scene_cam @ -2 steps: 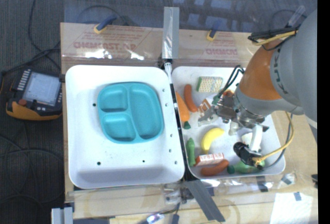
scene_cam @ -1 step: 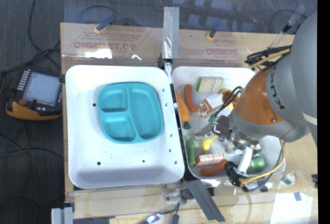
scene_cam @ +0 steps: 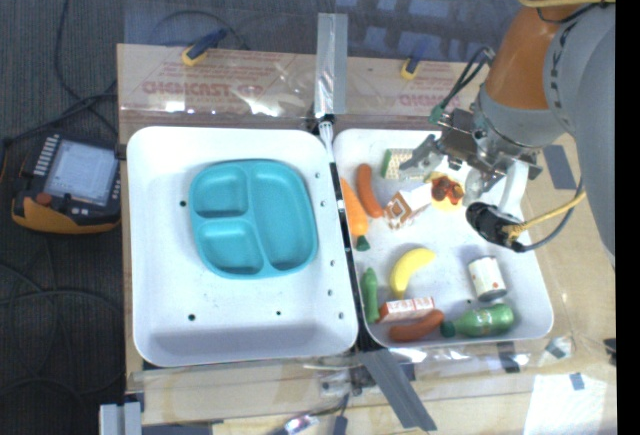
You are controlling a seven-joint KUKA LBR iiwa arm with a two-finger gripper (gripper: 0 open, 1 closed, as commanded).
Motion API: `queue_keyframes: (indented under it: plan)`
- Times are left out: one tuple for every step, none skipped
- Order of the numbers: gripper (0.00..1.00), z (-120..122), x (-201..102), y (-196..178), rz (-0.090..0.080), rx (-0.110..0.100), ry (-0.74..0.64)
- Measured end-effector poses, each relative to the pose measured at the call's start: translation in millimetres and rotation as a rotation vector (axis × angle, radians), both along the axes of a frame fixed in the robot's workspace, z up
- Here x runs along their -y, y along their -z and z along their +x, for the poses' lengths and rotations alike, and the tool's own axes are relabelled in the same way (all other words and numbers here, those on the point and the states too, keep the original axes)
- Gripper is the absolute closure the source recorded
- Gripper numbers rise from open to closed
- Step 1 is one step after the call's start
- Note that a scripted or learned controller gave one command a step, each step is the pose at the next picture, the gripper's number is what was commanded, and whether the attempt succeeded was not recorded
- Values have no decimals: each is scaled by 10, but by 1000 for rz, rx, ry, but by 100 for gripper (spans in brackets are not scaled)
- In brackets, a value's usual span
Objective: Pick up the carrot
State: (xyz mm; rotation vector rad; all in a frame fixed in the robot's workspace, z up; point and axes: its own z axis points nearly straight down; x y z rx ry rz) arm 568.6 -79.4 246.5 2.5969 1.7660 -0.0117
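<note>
— Surface and room, item by item?

— Surface [scene_cam: 150,88]: brown board with clear plastic sheeting over its far part, two yellow clips on the far strip. Floor: dark grey carpet, loose cables. Teach pendant [scene_cam: 65,183]: on the floor, left of the bins, orange-edged with a lit screen. Left bin [scene_cam: 160,323]: white, shallow, holding one turquoise divided plate [scene_cam: 252,216]. Right bin [scene_cam: 535,308]: white, shallow, holding toy food.

— Contents of the right bin?

— Carrot [scene_cam: 352,213]: orange with a green end, lying lengthwise against the bin's left wall. Sausage [scene_cam: 369,190]: just beside the carrot, to its right. Banana [scene_cam: 410,267]: centre. Small carton [scene_cam: 400,211]: between sausage and banana. White can [scene_cam: 487,277]: right side. Along the near edge, a red box [scene_cam: 407,308] and a green vegetable [scene_cam: 480,321].

— Carrot relative to the tool?

— Tool [scene_cam: 450,185]: over the far right part of the same bin, well apart from the carrot, with the sausage and carton between them. A small red-and-orange item sits at its tip.

— Tool state? Arm pose?

— Cannot tell whether it is spread or pressed together. Arm [scene_cam: 530,73]: enters from the right, orange band uppermost, wrist angled down and left into the bin.
</note>
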Motion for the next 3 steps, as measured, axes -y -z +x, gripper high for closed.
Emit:
queue_keyframes:
  plan:
    - [0,-358,-425,659,3,-3,50]
    - [0,-520,506,1551,3,5,164]
    - [100,-510,482,1474,8,3,161]
